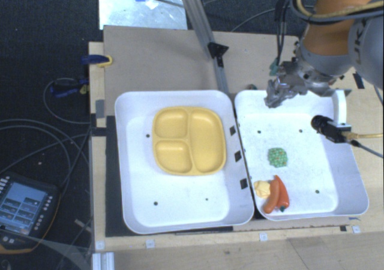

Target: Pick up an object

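In the right bin lie a green bumpy ball, a small pale yellow piece and an orange-red carrot-like object near the front left corner. My gripper hangs over the bin's back left part, well behind the green ball and apart from all three objects. Nothing shows between its fingers.
The left bin holds a yellow three-compartment plate. A grey pole slants across the bench behind the bins. A black and white fitting sits at the right bin's right side. Cables lie on the floor at left.
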Tool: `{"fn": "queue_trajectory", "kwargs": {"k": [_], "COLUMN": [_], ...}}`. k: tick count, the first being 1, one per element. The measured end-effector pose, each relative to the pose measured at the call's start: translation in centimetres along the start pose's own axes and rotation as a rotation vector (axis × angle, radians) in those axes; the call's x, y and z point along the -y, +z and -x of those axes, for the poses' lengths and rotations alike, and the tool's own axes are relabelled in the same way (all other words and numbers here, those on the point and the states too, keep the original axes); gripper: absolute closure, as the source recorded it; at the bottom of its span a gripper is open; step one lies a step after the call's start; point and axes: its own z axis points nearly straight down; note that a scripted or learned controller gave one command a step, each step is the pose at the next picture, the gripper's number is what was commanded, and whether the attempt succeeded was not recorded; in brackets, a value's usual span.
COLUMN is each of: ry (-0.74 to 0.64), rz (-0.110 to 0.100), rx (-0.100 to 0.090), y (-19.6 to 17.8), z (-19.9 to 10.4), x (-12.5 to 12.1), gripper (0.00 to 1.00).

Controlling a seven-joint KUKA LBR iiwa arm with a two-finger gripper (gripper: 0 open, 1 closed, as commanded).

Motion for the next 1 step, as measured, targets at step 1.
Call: {"fn": "queue_trajectory", "kwargs": {"k": [1], "ry": [0.0], "rz": [-0.004], "rx": [0.0], "y": [2.21], "z": [-4.63], "x": [-1.51], "gripper": [1.0]}}
